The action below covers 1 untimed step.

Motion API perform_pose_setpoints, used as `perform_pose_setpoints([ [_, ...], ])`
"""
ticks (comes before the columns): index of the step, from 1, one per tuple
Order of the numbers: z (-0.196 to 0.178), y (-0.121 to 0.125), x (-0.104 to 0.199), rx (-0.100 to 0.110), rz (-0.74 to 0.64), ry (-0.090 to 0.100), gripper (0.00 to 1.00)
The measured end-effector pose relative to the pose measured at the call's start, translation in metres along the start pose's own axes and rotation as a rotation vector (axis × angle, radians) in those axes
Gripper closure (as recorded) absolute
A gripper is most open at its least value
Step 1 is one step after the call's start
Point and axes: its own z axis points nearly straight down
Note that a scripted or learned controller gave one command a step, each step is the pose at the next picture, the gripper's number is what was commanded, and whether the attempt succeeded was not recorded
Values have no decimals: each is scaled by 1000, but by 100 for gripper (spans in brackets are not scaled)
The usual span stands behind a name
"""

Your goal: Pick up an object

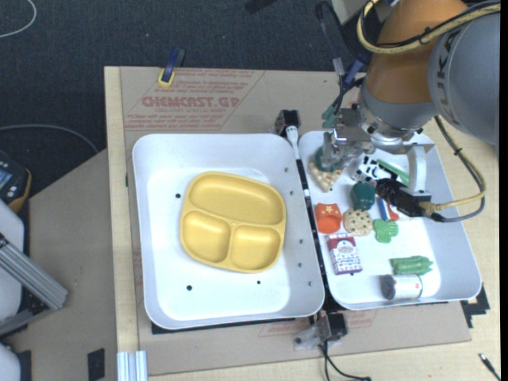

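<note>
Hand (pixel 340 151) low in right bin (pixel 460 248), grip state unreadable. Just below it: one orange block (pixel 328 215), one cookie (pixel 359 222), one red card (pixel 344 255). Left: one yellow tray (pixel 232 221) in left bin (pixel 151 213).

Small toys crowd my right bin (pixel 452 272), leaving narrow gaps, while the left bin (pixel 155 236) lies open around its yellow tray (pixel 232 221).
</note>
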Motion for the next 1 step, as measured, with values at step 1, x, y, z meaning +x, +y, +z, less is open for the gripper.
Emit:
perform_pose_setpoints([
  [1,19,-10,0,9,2,1,100],
])
